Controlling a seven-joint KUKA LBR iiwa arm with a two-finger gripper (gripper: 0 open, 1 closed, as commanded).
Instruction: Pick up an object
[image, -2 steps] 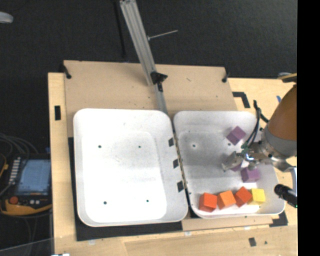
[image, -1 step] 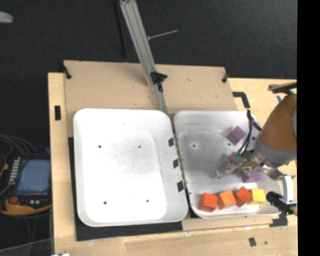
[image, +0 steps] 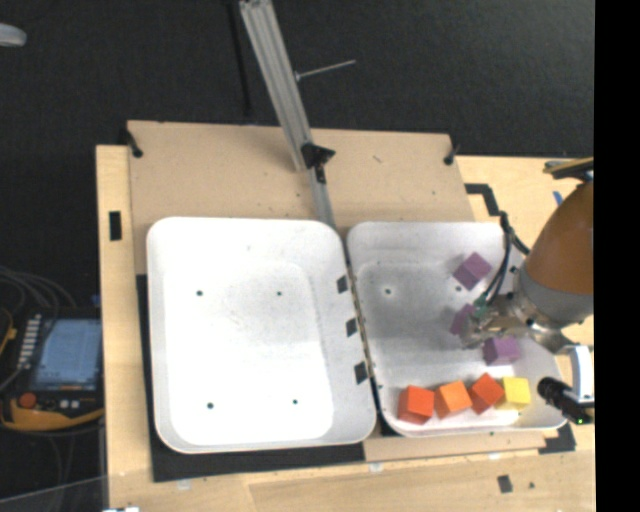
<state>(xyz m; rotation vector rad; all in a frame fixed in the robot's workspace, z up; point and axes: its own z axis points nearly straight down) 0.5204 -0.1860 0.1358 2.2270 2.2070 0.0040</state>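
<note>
Grey arm (image: 560, 290), orange band, dark cables, metal hand (image: 487, 322)

You're looking at a robotics lab: plywood bench (image: 250, 170), two white bins (image: 250, 330), a metal camera mast (image: 285, 85), cabled control pendant (image: 60, 365) on dark floor.

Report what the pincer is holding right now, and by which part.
Cannot be told. The pincer is down in the right bin among purple blocks, one at its left and one below, but no block visibly sits between its tips.

tool (image: 487, 325) blurred, partly covers purple block (image: 462, 320); finger state unclear.
</note>
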